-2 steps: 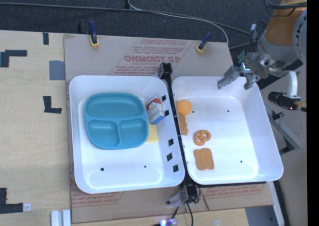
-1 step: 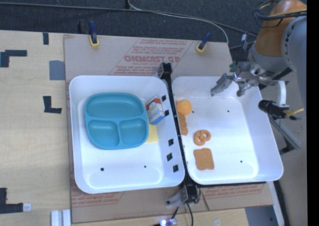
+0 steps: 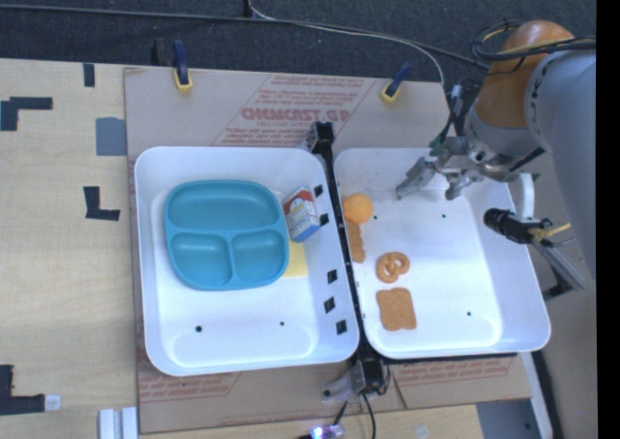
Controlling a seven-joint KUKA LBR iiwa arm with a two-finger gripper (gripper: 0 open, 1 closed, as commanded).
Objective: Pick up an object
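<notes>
The claw (image 3: 433, 182) hangs with fingers spread and nothing between them over the far part of the right bin (image 3: 504, 326), near its far rim. White floor lies open beneath it. An orange ball (image 3: 357, 208), a pretzel (image 3: 392, 266) and a brown cracker (image 3: 396, 309) sit leftward, close to the divider. The left bin (image 3: 160, 330) holds a blue tray (image 3: 226, 234) and a small can (image 3: 302, 214).

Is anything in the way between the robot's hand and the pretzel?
Nothing visible. The hand hangs over the right bin's far end, with bare white floor between it and the pretzel.
</notes>
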